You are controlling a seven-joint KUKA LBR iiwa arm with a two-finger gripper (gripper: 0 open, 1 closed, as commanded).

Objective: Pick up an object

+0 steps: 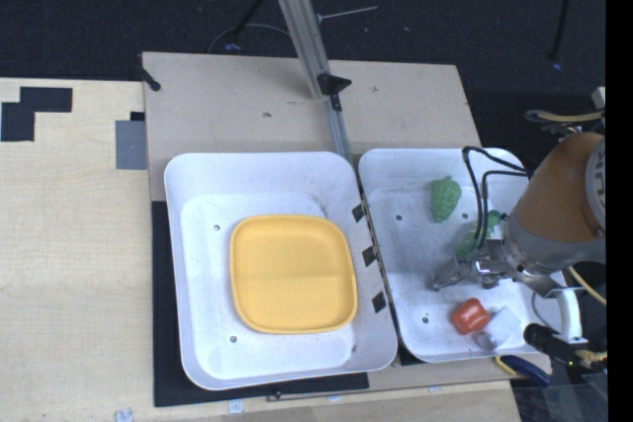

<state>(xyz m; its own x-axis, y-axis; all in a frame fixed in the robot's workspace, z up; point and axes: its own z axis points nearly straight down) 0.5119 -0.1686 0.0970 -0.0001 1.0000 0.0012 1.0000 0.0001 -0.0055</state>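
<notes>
In the right bin [410,331] a crumpled green object [445,198] lies toward the back. A second green piece [466,241] is half hidden behind the arm's wrist. A red object [471,315] sits near the bin's front edge with a small grey item [486,340] just beside it. My gripper [463,274] hangs low over the middle of this bin, between the green piece and the red object, a little above and left of the red one. I see nothing held in it.
The left bin [193,212] holds a yellow square plate [294,273]. A metal rail [307,25] slants across the bench behind the bins. The arm's orange band [559,198] overhangs the right bin's right rim, and cables [480,178] loop above it.
</notes>
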